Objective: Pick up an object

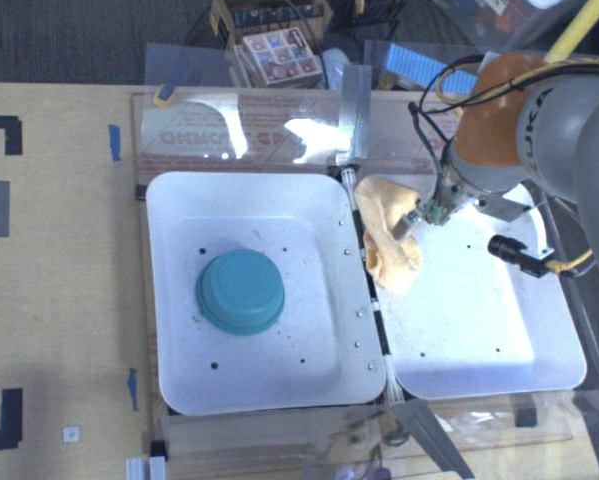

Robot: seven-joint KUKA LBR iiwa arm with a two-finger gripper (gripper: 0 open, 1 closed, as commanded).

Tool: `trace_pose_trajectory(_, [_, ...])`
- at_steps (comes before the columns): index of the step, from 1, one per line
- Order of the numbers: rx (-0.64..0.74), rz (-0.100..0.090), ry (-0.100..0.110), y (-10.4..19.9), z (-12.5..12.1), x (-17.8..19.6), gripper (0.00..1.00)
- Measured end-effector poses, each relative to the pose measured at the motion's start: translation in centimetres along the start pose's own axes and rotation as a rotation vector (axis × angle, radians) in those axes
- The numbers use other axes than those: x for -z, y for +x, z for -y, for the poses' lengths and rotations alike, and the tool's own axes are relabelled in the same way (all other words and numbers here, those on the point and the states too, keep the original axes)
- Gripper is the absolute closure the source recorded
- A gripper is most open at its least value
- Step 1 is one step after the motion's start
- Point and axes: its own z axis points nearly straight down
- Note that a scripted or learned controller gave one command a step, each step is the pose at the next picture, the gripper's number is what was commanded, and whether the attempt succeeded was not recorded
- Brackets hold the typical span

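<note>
A crumpled yellow cloth [387,238] lies at the far left of the right bin [479,338], pressed against the wall shared with the left bin. My gripper [412,221] is low at the cloth's right edge and touches or digs into its folds. The grey arm with its orange band reaches in from the upper right. A teal bowl [241,290] rests upside down in the middle of the left bin [179,218], far from the gripper.
A black connector with a yellow cable [514,252] hangs off the arm over the right bin. Clear plastic sheeting and a metal strip [355,118] stand behind the bins. Boxes and clutter lie beyond the bench's back edge.
</note>
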Motion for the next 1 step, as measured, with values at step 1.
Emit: trace_pose_trajectory(1, [-0.093, 0.0, 0.001, 0.39, 0.05, 0.0, 0.0])
